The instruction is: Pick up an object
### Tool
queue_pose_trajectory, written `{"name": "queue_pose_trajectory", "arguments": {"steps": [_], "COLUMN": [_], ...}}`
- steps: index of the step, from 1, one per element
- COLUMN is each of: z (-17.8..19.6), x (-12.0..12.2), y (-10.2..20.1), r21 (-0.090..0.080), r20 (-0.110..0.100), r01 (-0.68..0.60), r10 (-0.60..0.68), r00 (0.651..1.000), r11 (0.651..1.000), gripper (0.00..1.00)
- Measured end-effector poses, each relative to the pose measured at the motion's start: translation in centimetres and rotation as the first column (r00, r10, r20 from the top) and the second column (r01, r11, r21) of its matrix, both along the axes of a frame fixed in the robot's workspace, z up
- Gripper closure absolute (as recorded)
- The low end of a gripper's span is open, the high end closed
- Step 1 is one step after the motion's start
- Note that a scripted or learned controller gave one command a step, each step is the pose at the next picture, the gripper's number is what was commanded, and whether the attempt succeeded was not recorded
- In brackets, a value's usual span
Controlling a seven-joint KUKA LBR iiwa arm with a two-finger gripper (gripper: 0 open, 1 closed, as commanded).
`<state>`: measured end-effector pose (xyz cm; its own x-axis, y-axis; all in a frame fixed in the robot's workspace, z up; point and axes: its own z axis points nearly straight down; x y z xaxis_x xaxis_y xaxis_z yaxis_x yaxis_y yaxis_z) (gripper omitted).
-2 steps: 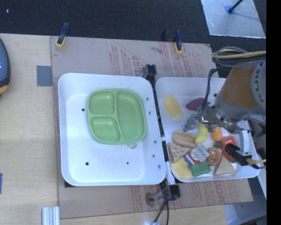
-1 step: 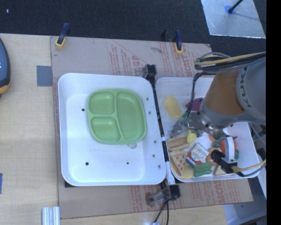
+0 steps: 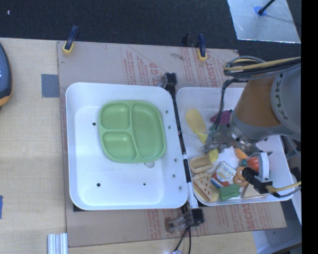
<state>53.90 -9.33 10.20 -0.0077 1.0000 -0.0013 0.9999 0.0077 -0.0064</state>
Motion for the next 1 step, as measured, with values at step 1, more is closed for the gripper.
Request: {"name": "queue_pose_trajectory", "arguments": {"steps": [1], "z": [9.55], "x": [2.12], "y": [7.28], "r21": [0.004], "r20": [0.013], "r01": [-0.004], "r10": [0.004], "r00": [1.000], "r11": [1.000], "gripper": [1.00]}}
